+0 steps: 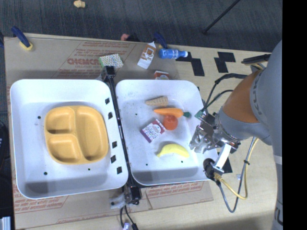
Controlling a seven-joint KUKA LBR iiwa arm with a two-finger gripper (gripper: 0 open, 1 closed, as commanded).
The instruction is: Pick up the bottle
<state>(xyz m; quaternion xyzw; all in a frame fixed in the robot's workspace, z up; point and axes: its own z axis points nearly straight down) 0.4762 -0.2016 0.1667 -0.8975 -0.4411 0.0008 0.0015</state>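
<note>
Camera view is showing the gripper [201, 139] hovering at the right bin's [125, 128] right rim, near the banana [173, 150]; whether it is gripping anything cannot be told. The blue bottle [169, 53] is lying on the bench beyond the bin, well apart, so a descent here is risking the wrong object.

Arm: grey, reaching in from the right side of the scene, bent down toward the near right.
Orange band [240, 99]: showing above the wrist, on the right.
Wrist: angled down and to the left.
End effector [200, 139]: low, at the near right, pointing left.
Cables: looped around the wrist.
</note>
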